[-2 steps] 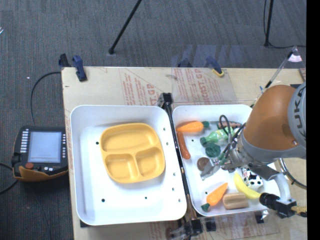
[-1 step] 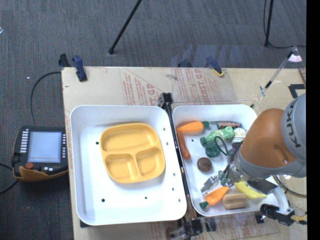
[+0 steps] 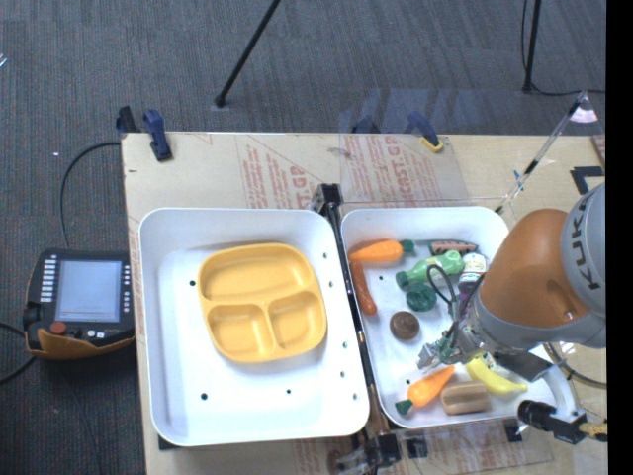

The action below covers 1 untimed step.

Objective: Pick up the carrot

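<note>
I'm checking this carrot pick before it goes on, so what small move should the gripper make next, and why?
Probably a short drop down and slightly left. The gripper hangs just above the small orange carrot with a green top, which lies free on the floor of the right white bin, beside a yellow banana.

Right bin (image 3: 495, 216) is crowded. 2 carrots: far one (image 3: 376, 252) at far-left, with bare floor around its far side; near one (image 3: 430, 387) at the near edge, hemmed in by the gripper (image 3: 447, 349) just above it, a tan block (image 3: 465, 398) touching on the right, a banana (image 3: 495, 377) just beyond that. Brown ball (image 3: 404, 326) mid-bin, sausage (image 3: 363, 287) along the left wall, green items (image 3: 432, 270) far-centre. Arm body (image 3: 539, 275) blocks the whole right side. Open floor: small patch between ball and near carrot. Left bin (image 3: 158, 265): yellow tray (image 3: 262, 300) centred, wide margins all round.
</note>
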Motion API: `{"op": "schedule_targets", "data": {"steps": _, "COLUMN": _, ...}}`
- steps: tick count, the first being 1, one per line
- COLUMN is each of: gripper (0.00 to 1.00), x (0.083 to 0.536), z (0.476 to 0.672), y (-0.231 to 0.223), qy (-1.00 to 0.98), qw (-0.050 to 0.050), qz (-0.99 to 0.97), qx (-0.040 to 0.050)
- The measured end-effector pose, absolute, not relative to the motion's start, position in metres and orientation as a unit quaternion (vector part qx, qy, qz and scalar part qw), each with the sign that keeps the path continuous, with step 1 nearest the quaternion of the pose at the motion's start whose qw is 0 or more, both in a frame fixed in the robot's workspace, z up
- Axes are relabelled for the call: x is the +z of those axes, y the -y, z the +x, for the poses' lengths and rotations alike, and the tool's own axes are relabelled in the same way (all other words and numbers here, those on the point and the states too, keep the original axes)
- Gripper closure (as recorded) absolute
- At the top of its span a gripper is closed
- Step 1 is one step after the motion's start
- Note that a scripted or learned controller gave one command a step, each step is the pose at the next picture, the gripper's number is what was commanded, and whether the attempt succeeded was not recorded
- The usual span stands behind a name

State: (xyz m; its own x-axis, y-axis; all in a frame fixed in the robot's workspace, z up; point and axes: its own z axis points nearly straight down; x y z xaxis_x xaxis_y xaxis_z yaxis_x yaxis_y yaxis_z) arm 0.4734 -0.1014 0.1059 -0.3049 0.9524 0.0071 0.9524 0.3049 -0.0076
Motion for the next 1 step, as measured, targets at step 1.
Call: {"op": "schedule_targets", "data": {"steps": 1, "gripper": 0.00, "x": 0.1056, "z": 0.4732, "y": 0.1015, "qy": 0.808, "qw": 0.005, "qz": -0.590, "qx": 0.0011}}
